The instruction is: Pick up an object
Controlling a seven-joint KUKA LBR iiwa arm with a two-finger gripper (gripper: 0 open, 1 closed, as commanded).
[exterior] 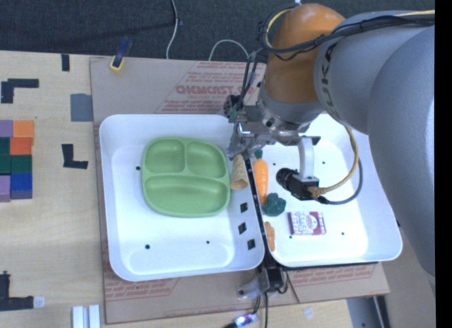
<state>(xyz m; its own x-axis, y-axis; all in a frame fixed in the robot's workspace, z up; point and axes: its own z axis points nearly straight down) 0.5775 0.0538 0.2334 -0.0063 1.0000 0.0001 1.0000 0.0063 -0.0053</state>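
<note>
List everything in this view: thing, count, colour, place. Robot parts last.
bins: two, white, side by side on the cardboard sheet.
divided plate: one, green, in the left bin.
carrot: one, orange, right bin, by the divider.
teal object: one, below the carrot.
small packet: one, maroon and white, right bin.
orange piece: one, small, near the divider.
tan object: one, on the divider beside the plate.
coloured blocks: several, stacked on the bench at far left.
arm: one, grey with orange band, from the right.
gripper: one, above the divider; finger state unclear.
</note>
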